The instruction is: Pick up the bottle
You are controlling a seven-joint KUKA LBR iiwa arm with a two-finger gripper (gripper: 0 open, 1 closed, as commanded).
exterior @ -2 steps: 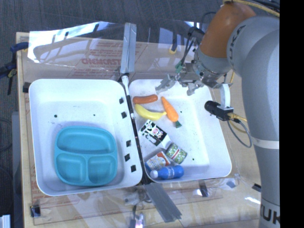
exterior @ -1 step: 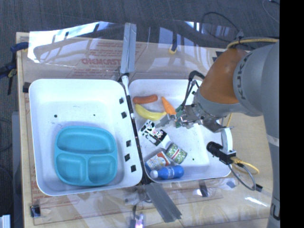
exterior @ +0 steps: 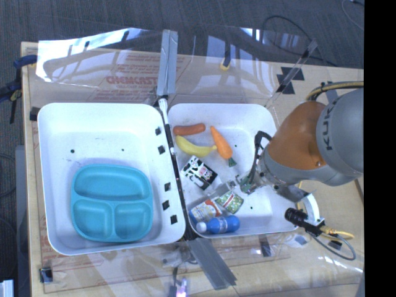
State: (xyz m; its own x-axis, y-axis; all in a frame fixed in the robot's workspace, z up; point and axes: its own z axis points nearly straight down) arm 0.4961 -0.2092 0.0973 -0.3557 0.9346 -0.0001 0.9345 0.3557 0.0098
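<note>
The bottle (exterior: 215, 218) lies on its side along the front wall of the right bin (exterior: 260, 113). It is clear, with a printed label and a blue end pointing right. My gripper (exterior: 243, 184) is low in the same bin, up and to the right of the bottle, beside a green-and-white packet (exterior: 231, 202). The grey arm with its orange band covers the bin's right side. Nothing visibly hangs from the gripper.
The right bin also holds a sausage (exterior: 189, 129), a banana (exterior: 193, 146), a carrot (exterior: 221, 143) and a black-and-white box (exterior: 199, 172). In the left bin (exterior: 93, 129) sits a blue divided plate (exterior: 111, 203).
</note>
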